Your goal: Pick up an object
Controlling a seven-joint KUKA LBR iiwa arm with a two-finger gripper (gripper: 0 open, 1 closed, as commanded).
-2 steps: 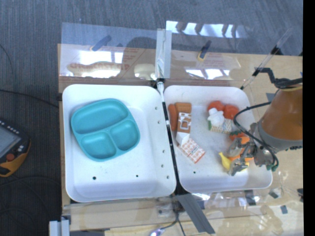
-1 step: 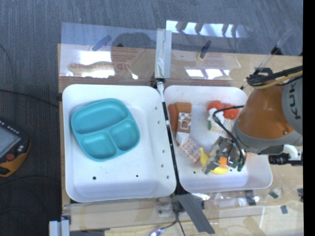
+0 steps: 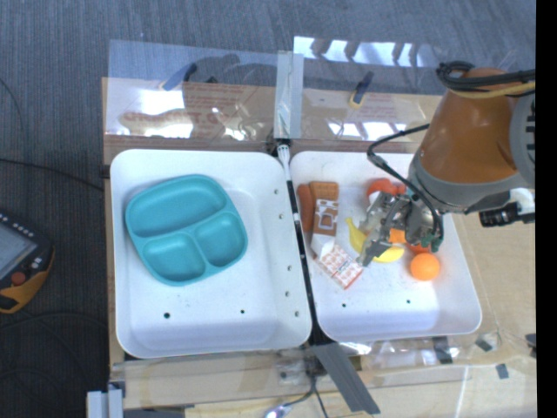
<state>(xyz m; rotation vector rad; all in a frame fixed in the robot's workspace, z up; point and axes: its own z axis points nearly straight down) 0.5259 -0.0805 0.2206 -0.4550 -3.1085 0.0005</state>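
Note:
My gripper (image 3: pixel 368 242) is low in the right bin (image 3: pixel 452 316), near its middle, with the jaws open. It hangs over a yellow banana-like piece (image 3: pixel 355 233), and nothing shows between the fingers. A white and red packet (image 3: pixel 339 265) lies just left of and below it. Right of the gripper are an orange ball (image 3: pixel 424 266) and a yellow item (image 3: pixel 392 253). A red-orange item (image 3: pixel 380 187) lies just above it, partly hidden by the wrist. A brown box (image 3: pixel 325 208) and a sausage (image 3: pixel 305 205) lie by the bin's left wall.
The left bin (image 3: pixel 261 312) holds a teal divided plate (image 3: pixel 184 227). The grey arm with its orange band (image 3: pixel 474 133) covers the right bin's upper right corner. The front part of the right bin floor is bare white.

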